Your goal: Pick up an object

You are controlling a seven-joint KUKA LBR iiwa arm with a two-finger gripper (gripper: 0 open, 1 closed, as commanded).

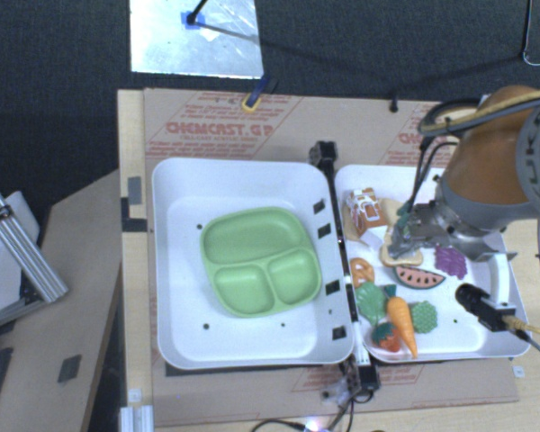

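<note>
Bread slice toy [403,257] lies in right bin [495,336], directly under gripper [403,238]. Likely light, rigid, slick plastic; grip across its thin edges. Finger opening: cannot tell. Watermelon slice [419,276] just beside.

Robotics lab, test bench [207,120], twin white bins [175,241], toy food [400,318]

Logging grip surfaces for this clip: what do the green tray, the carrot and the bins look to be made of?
Green tray: likely molded plastic, matte pale green, with smooth rounded compartments.
Carrot: probably toy plastic, uniform bright orange; too small to judge its sheen.
Bins: seemingly thin formed plastic, white and slightly glossy, with rounded corners and raised rims.
</note>
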